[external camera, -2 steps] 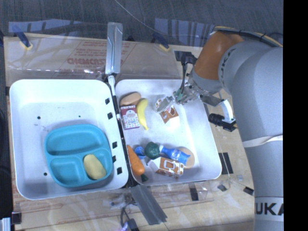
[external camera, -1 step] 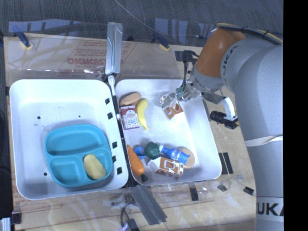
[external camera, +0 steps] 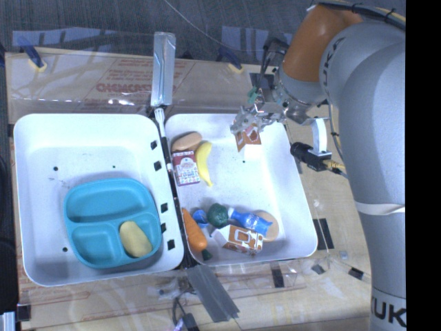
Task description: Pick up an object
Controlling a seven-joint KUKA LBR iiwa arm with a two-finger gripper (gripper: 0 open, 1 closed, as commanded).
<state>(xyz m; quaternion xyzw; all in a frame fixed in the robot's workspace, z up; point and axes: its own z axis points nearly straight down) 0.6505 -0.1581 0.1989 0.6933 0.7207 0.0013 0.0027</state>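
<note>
My gripper (external camera: 248,124) hangs over the back of the right bin (external camera: 293,185), near its far right corner. It is shut on a small brown and white carton (external camera: 249,138), which shows just below the fingers. Lower in the same bin lie a yellow banana (external camera: 204,163), a tan bread roll (external camera: 186,141) and a red and white box (external camera: 185,168). At the bin's front sit an orange carrot (external camera: 194,232), a dark green item (external camera: 218,214), a blue item (external camera: 244,219) and a second brown and white carton (external camera: 242,241).
The left bin (external camera: 41,150) holds a blue divided plate (external camera: 103,205) with a yellow oval item (external camera: 136,238) in one compartment. A metal divider strip (external camera: 163,67) stands between the bins at the back. The grey arm (external camera: 365,116) covers the right side.
</note>
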